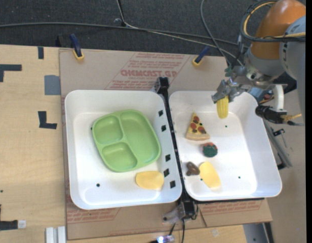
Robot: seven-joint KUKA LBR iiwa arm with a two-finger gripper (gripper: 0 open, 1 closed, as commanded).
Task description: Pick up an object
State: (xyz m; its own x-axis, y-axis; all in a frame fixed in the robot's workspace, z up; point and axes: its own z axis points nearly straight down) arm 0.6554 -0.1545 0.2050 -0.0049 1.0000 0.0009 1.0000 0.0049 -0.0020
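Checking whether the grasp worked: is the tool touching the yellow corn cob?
Touching. The camera view shows the tool closed around the top of the corn cob, which hangs from it over the right bin.

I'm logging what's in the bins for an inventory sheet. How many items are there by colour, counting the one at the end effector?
Yellow: 3 – corn cob between the end effector fingers, flat piece in the left bin, piece in the right bin
Green: 2 – divided plate, small round item
Orange-red: 1 – pizza slice
Brown: 1 – small lump
Total: 7
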